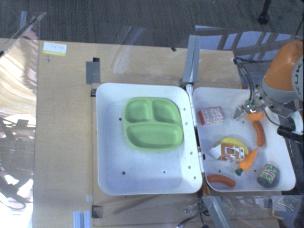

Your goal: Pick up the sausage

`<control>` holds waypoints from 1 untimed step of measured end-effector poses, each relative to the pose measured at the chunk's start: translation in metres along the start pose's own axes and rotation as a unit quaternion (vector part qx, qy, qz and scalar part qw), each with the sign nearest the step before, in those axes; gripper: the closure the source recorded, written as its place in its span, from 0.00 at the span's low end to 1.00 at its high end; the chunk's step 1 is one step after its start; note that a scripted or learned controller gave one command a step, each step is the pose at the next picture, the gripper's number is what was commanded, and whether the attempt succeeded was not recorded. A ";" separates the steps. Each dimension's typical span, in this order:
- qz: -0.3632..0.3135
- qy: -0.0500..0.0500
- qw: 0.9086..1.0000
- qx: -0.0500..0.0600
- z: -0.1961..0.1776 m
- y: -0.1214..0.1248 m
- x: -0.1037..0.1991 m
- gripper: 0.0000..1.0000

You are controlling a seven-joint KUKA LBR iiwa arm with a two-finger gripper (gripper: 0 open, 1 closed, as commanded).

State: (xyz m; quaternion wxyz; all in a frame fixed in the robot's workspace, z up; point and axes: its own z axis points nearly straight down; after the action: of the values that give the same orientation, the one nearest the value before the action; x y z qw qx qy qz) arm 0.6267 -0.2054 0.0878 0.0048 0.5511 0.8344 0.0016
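The two-finger gripper (250, 109) hangs with fingers spread and nothing between them, at twelve o'clock above the short reddish-orange sausage (260, 133); it should descend straddling its width.

yellow bench sticker (54, 48), print unreadable

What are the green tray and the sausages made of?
The green tray looks like smooth moulded plastic, with an even colour and rounded edges. The two sausages seem to be toy plastic or rubber, slightly glossy; which one is hard to tell.
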 end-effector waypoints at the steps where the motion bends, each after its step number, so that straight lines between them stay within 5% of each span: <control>1: 0.000 0.000 1.000 0.000 0.000 0.000 0.000 0.00</control>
State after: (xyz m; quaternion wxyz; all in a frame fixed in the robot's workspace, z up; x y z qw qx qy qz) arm 0.6268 -0.2053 0.0878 0.0048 0.5512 0.8344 0.0017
